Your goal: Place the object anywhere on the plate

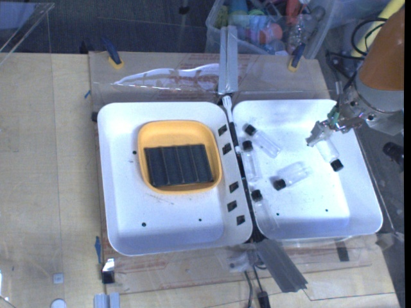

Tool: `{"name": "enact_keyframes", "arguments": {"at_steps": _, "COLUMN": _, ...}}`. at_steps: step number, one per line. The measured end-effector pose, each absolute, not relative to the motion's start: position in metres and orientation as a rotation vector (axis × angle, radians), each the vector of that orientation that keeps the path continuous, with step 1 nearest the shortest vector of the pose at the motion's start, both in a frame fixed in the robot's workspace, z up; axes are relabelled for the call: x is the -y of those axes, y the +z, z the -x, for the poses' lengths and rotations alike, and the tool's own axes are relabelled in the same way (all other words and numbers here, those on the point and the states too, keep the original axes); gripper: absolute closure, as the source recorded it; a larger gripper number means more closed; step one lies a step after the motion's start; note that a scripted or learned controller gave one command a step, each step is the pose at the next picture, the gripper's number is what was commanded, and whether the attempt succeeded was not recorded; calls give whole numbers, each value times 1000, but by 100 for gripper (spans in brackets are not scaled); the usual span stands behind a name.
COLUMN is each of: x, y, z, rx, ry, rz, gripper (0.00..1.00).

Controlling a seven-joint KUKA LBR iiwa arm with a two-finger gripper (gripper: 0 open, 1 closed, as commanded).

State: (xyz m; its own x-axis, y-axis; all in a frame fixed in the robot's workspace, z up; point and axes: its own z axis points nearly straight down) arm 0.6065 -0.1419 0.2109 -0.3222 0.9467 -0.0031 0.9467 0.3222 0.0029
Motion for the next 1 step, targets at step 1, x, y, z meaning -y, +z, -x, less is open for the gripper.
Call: {"name": "enact_keyframes", "arguments": {"at_steps": 1, "x": 161, "y": 195, "z": -653, "rx": -2802, "ry": 1, "rz": -1407, "gripper": 100}}
